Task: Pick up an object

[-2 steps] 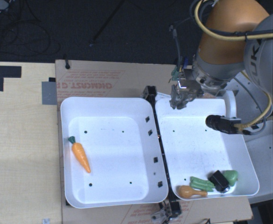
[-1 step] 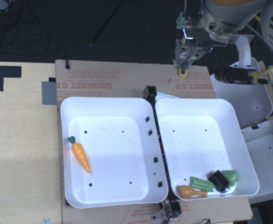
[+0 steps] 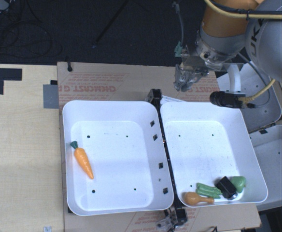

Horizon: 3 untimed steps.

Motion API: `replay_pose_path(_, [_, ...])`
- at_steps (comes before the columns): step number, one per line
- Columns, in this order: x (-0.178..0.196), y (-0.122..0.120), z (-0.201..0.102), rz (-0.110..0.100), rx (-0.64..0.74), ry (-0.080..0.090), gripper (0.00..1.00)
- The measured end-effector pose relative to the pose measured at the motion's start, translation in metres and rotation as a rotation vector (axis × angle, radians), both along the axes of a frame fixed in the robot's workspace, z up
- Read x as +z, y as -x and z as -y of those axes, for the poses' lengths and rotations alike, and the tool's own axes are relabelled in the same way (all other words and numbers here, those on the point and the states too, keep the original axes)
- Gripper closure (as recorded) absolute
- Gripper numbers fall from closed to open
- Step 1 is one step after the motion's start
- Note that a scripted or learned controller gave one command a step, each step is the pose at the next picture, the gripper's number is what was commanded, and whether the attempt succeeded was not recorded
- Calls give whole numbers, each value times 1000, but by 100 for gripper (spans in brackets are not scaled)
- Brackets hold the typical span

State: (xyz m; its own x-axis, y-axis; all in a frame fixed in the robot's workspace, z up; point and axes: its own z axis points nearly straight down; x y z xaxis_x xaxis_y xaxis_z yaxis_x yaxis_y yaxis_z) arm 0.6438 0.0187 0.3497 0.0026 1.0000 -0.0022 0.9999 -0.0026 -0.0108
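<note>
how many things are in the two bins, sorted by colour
orange: 1, the toy carrot in the left bin
tan: 1, a gourd-shaped toy in the right bin
green: 2, a pea pod and a green piece behind the black block
black: 1, a small block
total: 5
</note>
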Motion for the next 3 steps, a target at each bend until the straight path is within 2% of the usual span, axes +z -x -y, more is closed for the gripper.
replay_pose_path(1, [22,25,-40,7,6,-2,100])
replay_pose_path(2, [63,55,30,10,-3,-1,100])
replay_pose_path(3, [2,52,71,3,-1,-1,100])
